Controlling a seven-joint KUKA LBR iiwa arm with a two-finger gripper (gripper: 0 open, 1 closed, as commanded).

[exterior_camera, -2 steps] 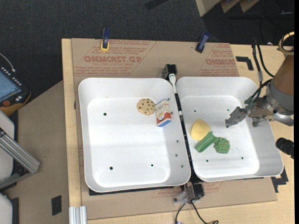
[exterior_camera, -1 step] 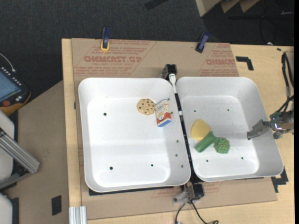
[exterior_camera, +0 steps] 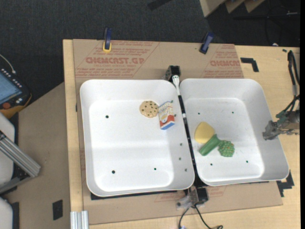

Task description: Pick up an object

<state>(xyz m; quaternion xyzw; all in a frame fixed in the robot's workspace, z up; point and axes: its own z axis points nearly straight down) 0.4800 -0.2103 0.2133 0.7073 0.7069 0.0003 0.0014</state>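
Green broccoli toy point(exterior_camera: 220, 147) lies flat in the right bin point(exterior_camera: 248, 92), long axis running at a slant: stalk end points toward the divider and slightly toward the bin's near edge, bushy head on the side nearer the gripper point(exterior_camera: 270, 131). Yellow wedge-shaped piece point(exterior_camera: 203, 132) sits touching the stalk on its far side, its pointed tip aimed away toward the far edge of the bin. Gripper is at the right rim of the right bin, small and blurry from here, cannot tell if it is open or closed, and nothing is seen held in it; it looks to hover right at the rim, contact unclear. Wires point(exterior_camera: 291, 87) trail up from it along the tabletop point(exterior_camera: 143, 56) edge. Broccoli is well apart from the gripper, off to its left across the open bin floor and a little nearer the camera; yellow piece is further left again, roughly level with the gripper. Far beyond those, across the divider in the left bin point(exterior_camera: 95, 128), a round cookie point(exterior_camera: 148, 109) and a small red, white and blue carton point(exterior_camera: 167, 115) lie just beside each other, the carton tilted with its long axis pointing roughly toward the far edge, close to the divider. Two blue clamps point(exterior_camera: 107, 40) grip the brown board at the far edge.
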